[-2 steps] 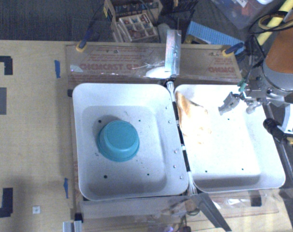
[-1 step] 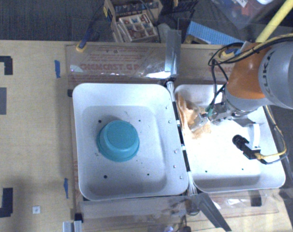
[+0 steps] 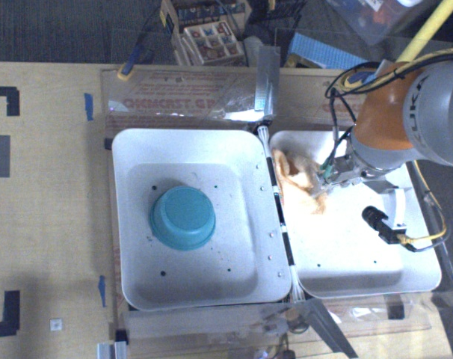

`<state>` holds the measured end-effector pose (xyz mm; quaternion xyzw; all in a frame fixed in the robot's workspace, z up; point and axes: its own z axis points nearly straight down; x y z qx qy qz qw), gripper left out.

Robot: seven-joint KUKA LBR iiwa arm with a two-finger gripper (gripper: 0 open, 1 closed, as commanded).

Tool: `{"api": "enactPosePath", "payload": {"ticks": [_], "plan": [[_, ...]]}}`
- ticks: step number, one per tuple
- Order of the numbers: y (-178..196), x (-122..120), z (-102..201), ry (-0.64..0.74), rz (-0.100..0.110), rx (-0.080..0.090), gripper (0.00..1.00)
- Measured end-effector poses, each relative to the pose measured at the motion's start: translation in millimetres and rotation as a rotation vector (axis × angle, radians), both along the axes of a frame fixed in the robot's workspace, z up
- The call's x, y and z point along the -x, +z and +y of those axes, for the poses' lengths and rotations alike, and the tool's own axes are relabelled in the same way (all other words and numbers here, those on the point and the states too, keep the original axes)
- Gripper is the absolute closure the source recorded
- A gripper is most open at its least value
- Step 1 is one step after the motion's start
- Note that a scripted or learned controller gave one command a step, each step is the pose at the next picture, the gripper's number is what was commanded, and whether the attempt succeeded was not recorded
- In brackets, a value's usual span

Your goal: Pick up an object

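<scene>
Peach-coloured soft object (image 3: 295, 179) lies at the left edge of the right white bin (image 3: 361, 275), the gripper (image 3: 325, 184) touching it, grip state unclear, while a teal bowl (image 3: 183, 217) sits upside down in the left bin (image 3: 196, 144) on the wooden bench (image 3: 47, 223).

A pale wooden bench (image 3: 47, 223) meets dark carpet (image 3: 62, 17) strewn with boxes (image 3: 208, 28) and cables.
</scene>
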<state>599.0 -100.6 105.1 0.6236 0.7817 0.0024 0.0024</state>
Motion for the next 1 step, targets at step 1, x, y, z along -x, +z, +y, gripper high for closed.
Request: {"api": "enactPosePath", "payload": {"ticks": [1], "plan": [[91.5,-15.1,41.7,-0.315,0.009,0.001,1.0]]}}
